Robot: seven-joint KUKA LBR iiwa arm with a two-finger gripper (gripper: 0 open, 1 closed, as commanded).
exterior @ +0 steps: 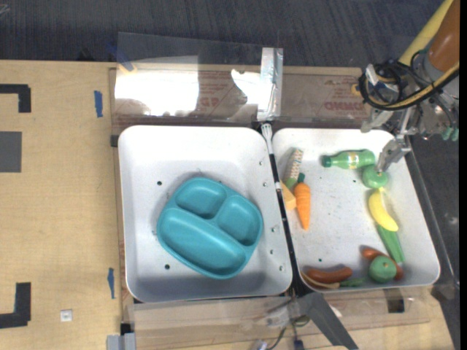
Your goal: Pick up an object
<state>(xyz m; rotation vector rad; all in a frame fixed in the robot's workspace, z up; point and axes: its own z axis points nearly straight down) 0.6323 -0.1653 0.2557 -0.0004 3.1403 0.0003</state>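
Note:
The right bin (343, 232) holds toy foods. A green bottle (350, 160) lies at its back, with a small green round piece (376, 179) just to its right. A yellow banana (383, 211) and a green pod (395, 248) lie along the right wall. An orange carrot (302, 204) and a bristle brush (292, 168) rest near the left wall. A brown sausage (328, 274) and a green apple (382, 268) sit at the front. My gripper (388, 159) hangs over the bin's back right corner, its tip just above the green round piece and beside the bottle's base.
In the left bin (139, 166) lies a teal divided plate (210, 226). A clear plastic sheet and a taped post (270, 82) stand behind the bins. Black cables (387, 86) loop off the wrist at the upper right. Cardboard bench surface spreads to the left.

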